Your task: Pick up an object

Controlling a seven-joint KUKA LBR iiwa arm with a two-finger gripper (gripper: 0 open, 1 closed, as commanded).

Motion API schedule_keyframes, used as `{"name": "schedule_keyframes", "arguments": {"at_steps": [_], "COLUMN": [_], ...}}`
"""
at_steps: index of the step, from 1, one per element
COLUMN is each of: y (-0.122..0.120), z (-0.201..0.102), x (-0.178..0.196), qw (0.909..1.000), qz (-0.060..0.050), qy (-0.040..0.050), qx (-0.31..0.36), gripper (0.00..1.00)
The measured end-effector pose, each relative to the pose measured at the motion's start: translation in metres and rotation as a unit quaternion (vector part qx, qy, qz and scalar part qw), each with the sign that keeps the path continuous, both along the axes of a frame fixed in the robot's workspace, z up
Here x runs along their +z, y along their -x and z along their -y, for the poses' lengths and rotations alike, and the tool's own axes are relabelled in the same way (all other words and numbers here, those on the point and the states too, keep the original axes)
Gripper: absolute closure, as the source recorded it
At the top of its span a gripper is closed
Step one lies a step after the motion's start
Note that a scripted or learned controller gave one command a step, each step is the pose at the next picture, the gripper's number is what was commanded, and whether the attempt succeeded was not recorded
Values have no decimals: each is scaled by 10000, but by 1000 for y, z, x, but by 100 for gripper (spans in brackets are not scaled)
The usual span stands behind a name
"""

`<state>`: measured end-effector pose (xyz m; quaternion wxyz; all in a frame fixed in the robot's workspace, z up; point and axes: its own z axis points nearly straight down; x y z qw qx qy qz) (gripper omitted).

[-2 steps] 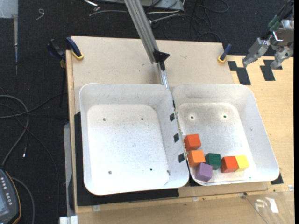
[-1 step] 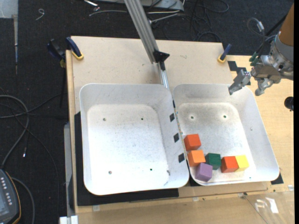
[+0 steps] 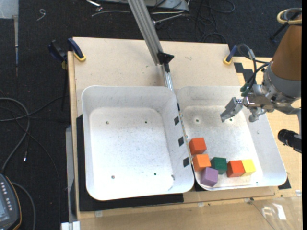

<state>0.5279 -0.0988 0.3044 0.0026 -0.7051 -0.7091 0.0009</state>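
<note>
White shallow right-hand bin (image 3: 268, 143) holding six small cubes, clustered at its near edge.
Above its far half, well apart from the cubes: two-finger gripper (image 3: 241, 110), spread open, empty; nearest, an orange cube (image 3: 197, 145).

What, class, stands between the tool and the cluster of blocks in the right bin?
Nothing visible does. The tool hangs over the far part of the right bin, and bare white floor lies between it and the blocks: two orange blocks, a green block, a purple block, a red block and a yellow block.
</note>
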Motion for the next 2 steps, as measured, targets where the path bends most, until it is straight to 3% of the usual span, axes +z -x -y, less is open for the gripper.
{"name": "schedule_keyframes", "arguments": {"at_steps": [1,2], "y": [39,0], "z": [-64,-10], "x": [-74,6], "qw": [10000,10000], "qz": [-28,79], "qy": [-5,35], "qx": [12,-47], "gripper": [0,0]}}
